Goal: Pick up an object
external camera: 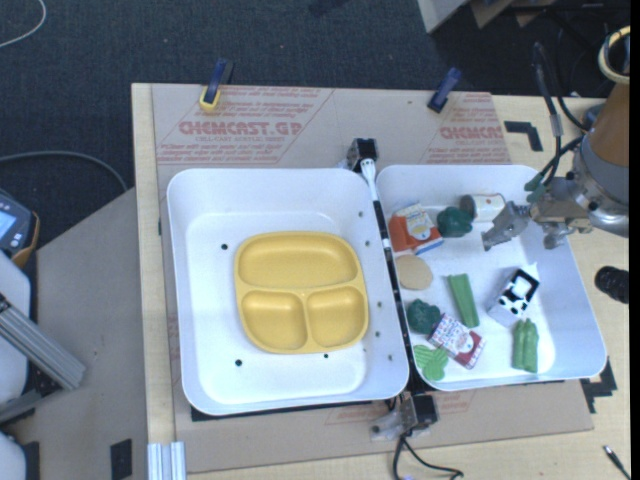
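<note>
The right bin (590, 313) holds several small toys. At its back lie a white cylinder (488, 206), a dark green round piece (455, 221) and an orange-red carton (413, 231). Further forward are a tan disc (414, 271), a green stick (462, 298), a black-and-white cow figure (515, 295), a dark green broccoli (423, 316), a red packet (460, 339), a pale green leaf (431, 361) and a green vegetable (525, 346). My gripper (525, 235) hovers over the bin's back right, above the cow figure and right of the white cylinder. It is open, with nothing between its fingers.
The left bin (195, 268) holds a yellow divided plate (300, 290). A black divider strip (380, 238) runs between the bins. Clamps (213, 86) and cables sit at the bench's back edge, and a cable plug (410, 418) at the front.
</note>
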